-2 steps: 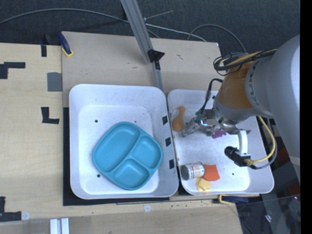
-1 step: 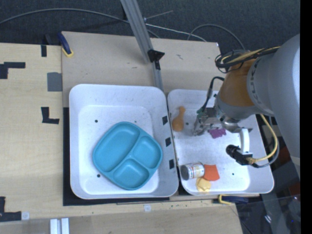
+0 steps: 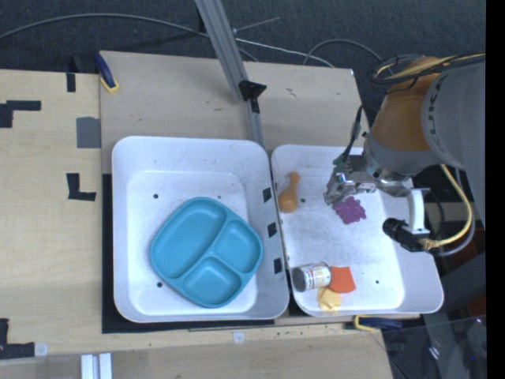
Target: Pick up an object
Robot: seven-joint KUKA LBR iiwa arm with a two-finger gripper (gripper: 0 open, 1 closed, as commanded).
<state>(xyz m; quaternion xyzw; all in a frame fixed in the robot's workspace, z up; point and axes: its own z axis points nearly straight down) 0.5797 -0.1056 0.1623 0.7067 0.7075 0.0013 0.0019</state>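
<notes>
Near the front rim of the right bin (image 3: 410, 302) lie a small can (image 3: 313, 277) on its side, an orange block (image 3: 342, 279) touching it, and a yellow piece (image 3: 329, 299) just below them. Further back in this bin, a purple grape-like cluster (image 3: 349, 209) lies directly under the gripper (image 3: 341, 186), and an orange-brown pear-shaped object (image 3: 289, 193) lies near the wall to the left bin (image 3: 126, 212), which holds a blue divided plate (image 3: 207, 250). Whether the gripper is released or clenched I cannot tell, because the wrist hides its tips from this angle. I judge the purple cluster to be the target, since it is the nearest thing. To do this step well, the arm should come straight down centred over the cluster, close gently because the shape is lumpy, and lift vertically. An off-centre descent could push the cluster aside.
</notes>
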